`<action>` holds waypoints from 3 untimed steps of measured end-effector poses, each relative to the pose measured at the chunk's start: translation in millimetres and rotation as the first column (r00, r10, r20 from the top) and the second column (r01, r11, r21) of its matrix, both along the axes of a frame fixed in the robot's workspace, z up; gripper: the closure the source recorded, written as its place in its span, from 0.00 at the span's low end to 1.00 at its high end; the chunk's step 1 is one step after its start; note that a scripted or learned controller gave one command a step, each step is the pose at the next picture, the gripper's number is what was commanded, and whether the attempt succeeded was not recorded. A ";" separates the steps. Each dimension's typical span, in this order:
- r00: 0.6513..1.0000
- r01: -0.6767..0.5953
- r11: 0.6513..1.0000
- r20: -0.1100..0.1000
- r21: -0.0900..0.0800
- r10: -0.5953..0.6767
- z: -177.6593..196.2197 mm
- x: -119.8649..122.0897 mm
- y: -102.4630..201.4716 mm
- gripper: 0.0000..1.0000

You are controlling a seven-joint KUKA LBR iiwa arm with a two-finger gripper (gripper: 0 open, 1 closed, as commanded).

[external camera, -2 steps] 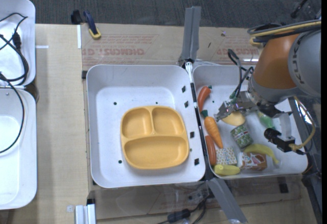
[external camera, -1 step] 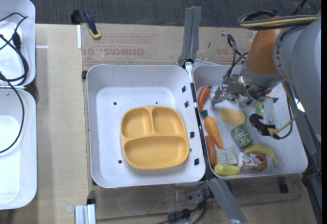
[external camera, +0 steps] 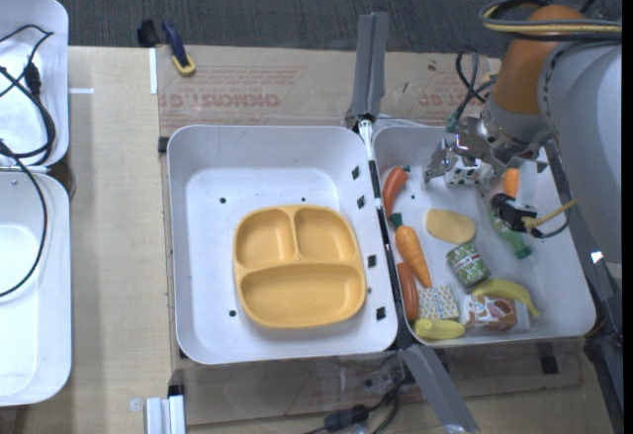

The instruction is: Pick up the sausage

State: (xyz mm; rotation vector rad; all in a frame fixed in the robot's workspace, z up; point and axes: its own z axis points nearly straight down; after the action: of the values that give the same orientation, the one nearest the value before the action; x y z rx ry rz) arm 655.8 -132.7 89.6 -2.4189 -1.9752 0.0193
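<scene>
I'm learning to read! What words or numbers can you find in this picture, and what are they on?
Big red letters on the cardboard sheet behind the bins: they look upside down and too blurred to read surely.
Green can: label too small to read.
Snack packet: print too blurred to read.
Patterned packet: no readable words.

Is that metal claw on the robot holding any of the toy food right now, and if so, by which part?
It cannot be told. The gripper hangs at the back of the right white bin, near the reddish sausage, with nothing visibly held.
</scene>
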 end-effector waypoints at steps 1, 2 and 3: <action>0.882 0.471 0.882 0.016 -0.010 -0.471 -0.6 -1.9 29.9 0.00; 0.884 0.467 0.884 0.010 -0.015 -0.467 4.6 -2.6 29.8 1.00; 0.702 0.712 0.702 0.014 -0.012 -0.712 -1.8 -63.5 -30.4 1.00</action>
State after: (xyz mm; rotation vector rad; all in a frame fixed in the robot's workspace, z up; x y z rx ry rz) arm 592.3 -163.1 87.8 -3.0076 -0.8935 0.0128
